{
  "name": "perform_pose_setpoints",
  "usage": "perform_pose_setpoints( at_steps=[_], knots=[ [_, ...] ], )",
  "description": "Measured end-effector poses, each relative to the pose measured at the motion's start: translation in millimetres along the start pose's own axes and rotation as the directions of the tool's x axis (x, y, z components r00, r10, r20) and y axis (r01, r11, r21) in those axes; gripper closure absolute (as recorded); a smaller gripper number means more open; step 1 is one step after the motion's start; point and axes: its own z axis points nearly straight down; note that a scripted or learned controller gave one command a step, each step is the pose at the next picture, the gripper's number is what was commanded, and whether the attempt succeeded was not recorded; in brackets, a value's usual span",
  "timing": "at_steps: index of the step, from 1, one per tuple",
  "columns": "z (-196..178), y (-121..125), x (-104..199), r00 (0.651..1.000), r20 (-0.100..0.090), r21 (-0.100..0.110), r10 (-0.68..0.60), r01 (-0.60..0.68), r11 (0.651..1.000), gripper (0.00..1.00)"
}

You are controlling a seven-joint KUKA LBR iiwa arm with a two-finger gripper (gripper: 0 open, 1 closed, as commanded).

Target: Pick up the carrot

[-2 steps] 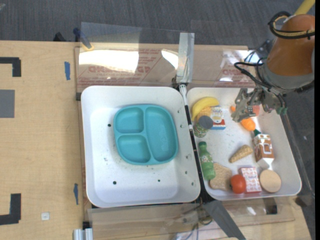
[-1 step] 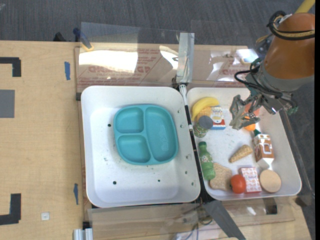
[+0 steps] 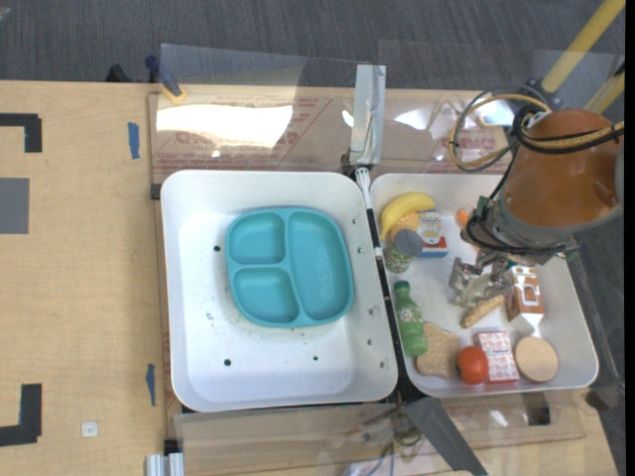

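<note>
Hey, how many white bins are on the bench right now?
2. The left bin holds a teal divided plate; the right bin holds toy food, with the gripper over it. None looks hidden.

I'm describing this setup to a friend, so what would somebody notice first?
Probably the blue divided plate, alone in the middle of the left bin. Next, the arm's orange band over the right bin, which is crowded with toy food such as a banana and a tomato.
</note>
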Motion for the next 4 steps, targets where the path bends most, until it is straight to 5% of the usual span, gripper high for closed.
perform_pose_setpoints(
  at_steps=[1, 2, 3, 4],
  knots=[
    [4.7, -60.1, 33.9, 0.992, 0.001, 0.010, -0.126, 0.126, 0.992, 1.00],
    [4.5, -57.2, 22.5, 0.991, 0.013, 0.007, -0.137, 0.136, 0.991, 0.00],
    [-7.6, -59.4, 22.4, 0.991, 0.013, 0.016, -0.133, 0.132, 0.991, 1.00],
    [-151.7, -43.7, 16.8, 0.973, 0.000, 0.015, -0.231, 0.231, 0.973, 1.00]
  ],
)
